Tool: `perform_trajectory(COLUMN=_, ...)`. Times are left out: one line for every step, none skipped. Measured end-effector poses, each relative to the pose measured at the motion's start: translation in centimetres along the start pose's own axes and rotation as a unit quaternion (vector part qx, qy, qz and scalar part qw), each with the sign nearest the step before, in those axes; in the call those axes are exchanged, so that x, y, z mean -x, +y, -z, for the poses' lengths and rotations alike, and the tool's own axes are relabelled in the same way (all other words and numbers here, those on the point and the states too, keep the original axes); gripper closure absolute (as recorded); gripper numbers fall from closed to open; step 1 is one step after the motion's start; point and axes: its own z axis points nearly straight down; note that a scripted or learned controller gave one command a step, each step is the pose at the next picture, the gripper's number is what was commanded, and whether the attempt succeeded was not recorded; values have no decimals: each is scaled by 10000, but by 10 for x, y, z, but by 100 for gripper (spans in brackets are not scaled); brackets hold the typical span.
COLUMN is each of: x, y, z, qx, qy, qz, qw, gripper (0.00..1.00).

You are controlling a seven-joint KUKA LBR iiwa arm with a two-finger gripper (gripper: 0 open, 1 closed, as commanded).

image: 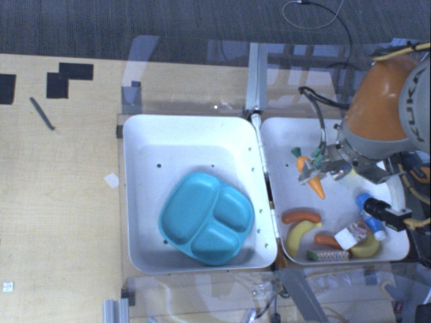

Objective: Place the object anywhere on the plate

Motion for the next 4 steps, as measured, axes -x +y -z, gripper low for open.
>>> perform_trajectory(x=-14, y=11, z=-13, qx=-11, qy=4, qz=-284, qw=9996, gripper=100)
perform_trajectory(x=-83, y=-9, z=11, qx=-11, qy=4, qz=1087, qw=9941, gripper=100)
perform_trajectory(x=-155, y=13, z=8, qx=-11, qy=2, qz=368, qw=9993, gripper=100)
perform_trajectory(x=-155, y=13, z=8, qx=-10, qy=2, qz=367, qw=9993, gripper=0)
